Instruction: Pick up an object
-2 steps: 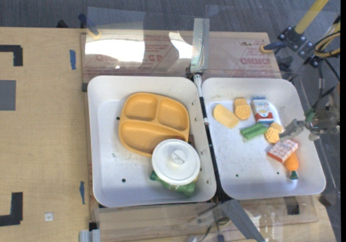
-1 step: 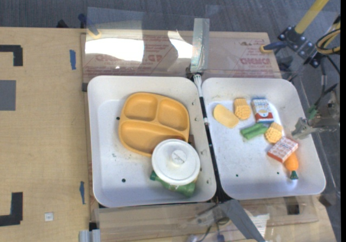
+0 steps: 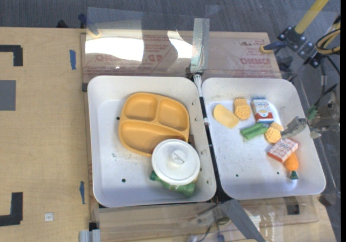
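Note:
The right bin (image 3: pixel 254 179) holds several small toy foods. A pale yellow piece (image 3: pixel 226 116) lies beside a yellow waffle-textured piece (image 3: pixel 242 109). A red, white and blue carton (image 3: pixel 262 110) lies to their right. Below them a green pod (image 3: pixel 253 130) touches a second round waffle piece (image 3: pixel 273 134). A red and white packet (image 3: pixel 283 149) and an orange carrot (image 3: pixel 292 164) lie near the bin's right wall.
The left bin (image 3: pixel 102 127) holds an orange divided plate (image 3: pixel 154 122). A white lidded bowl (image 3: pixel 175 161) rests on the plate's near edge, over a green item (image 3: pixel 186 188). A grey metal bracket (image 3: pixel 296 125) pokes over the right bin's right rim. A yellow pole (image 3: pixel 319 3) stands at the far right.

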Action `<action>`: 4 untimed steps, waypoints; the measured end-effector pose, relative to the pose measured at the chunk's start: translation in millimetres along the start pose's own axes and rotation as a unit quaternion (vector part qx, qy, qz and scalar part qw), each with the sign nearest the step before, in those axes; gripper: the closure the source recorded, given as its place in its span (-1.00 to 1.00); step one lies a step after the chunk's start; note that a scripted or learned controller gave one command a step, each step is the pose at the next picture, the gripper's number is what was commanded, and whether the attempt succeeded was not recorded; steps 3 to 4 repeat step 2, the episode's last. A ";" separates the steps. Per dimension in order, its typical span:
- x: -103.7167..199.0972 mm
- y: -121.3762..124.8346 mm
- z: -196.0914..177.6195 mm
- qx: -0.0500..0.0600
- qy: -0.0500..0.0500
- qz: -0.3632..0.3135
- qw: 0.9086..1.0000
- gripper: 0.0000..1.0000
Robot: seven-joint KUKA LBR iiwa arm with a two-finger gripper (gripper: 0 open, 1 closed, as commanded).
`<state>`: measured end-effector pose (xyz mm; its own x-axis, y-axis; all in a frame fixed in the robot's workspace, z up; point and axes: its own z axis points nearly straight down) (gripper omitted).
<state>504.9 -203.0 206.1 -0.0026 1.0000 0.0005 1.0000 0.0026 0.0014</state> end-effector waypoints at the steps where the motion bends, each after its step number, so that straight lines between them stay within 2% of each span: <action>1: 26.0 82.9 117.2 -0.005 -0.002 0.012 1.000 -1.00; 2: 26.0 83.5 106.6 -0.006 -0.002 0.011 1.000 1.00; 4: 26.0 83.5 106.6 -0.006 -0.002 0.011 1.000 1.00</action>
